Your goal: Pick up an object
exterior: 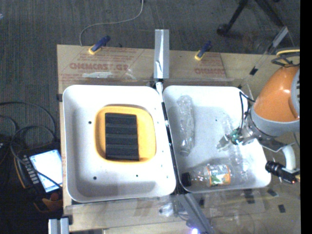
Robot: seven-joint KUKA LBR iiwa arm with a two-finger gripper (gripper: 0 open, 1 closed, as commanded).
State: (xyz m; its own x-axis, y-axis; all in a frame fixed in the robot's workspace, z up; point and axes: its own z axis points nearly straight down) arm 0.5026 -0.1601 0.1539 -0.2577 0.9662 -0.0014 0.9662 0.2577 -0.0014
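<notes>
Two white bins (73, 130) fill centre frame; gripper (237, 137) over right bin's clear plastic bottles (185, 123), jaw state unclear.

There are 2 white bins (73, 145), 1 yellow tray with black slats (125, 133), 3 clear plastic bottles (209, 174), and 2 blue-and-yellow clamps (99, 44).
</notes>
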